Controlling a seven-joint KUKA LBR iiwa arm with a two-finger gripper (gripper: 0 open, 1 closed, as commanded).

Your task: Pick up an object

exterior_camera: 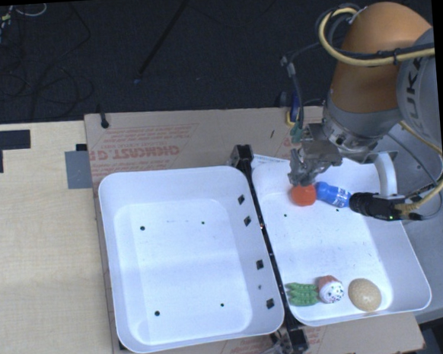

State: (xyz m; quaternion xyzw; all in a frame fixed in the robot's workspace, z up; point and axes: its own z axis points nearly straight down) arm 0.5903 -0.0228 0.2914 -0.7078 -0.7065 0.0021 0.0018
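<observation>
- Gripper (304, 180) sat right atop orange ball (303, 195) in right bin (412, 272); you couldn't tell its finger state.
- Blue bottle (332, 194) lay just beside, w/ long axis running right.

The bench (36, 248) beneath me shows a pale wood-grain surface at the left of the frame, with dark patches at upper left. A brown cardboard sheet (173, 138) with printed lettering lies flat on it, spanning the centre. On the cardboard sit two shallow white bins, touching side by side: the left bin (178, 260) at centre, the right bin (342, 254) at lower right.
</observation>
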